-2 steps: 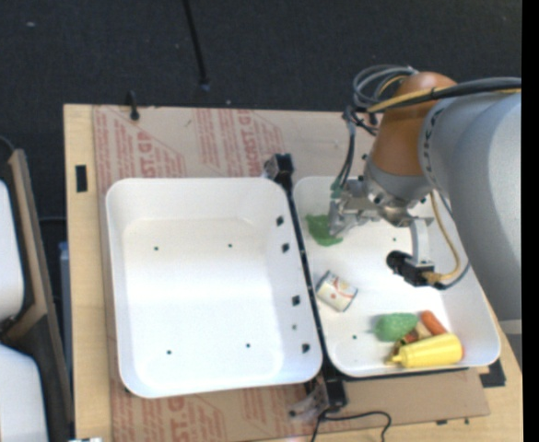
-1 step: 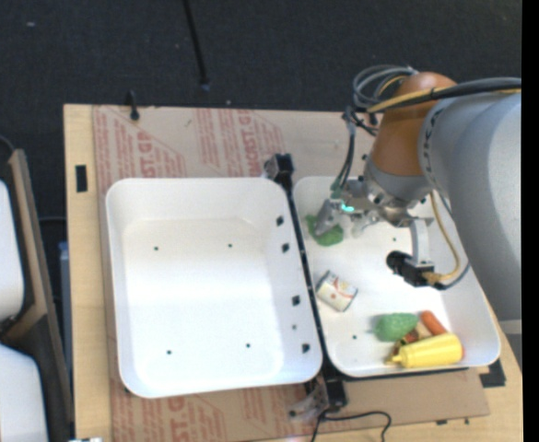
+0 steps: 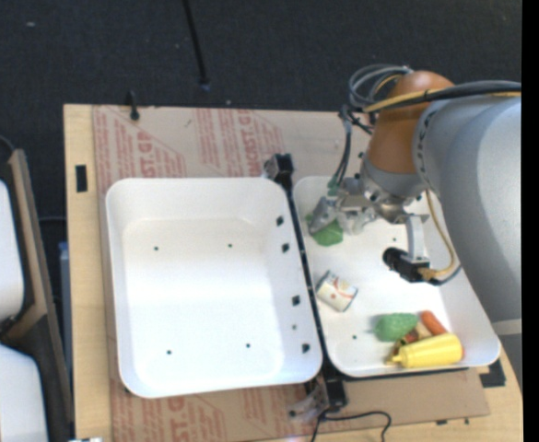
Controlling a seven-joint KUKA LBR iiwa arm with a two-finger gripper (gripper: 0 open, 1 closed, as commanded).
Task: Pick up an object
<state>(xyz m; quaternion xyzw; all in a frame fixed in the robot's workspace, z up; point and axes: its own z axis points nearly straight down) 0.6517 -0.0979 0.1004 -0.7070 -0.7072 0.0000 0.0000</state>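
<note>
Plywood bench carries two white bins over dark carpet. At the right bin's near edge a yellow bottle lies flat, its long axis along that edge, cap toward the left bin. Just behind sit a green lump and an orange piece. Farther in lies a small white cup. Near the far-left corner the gripper touches a green object; whether it grips, I cannot tell.
</note>
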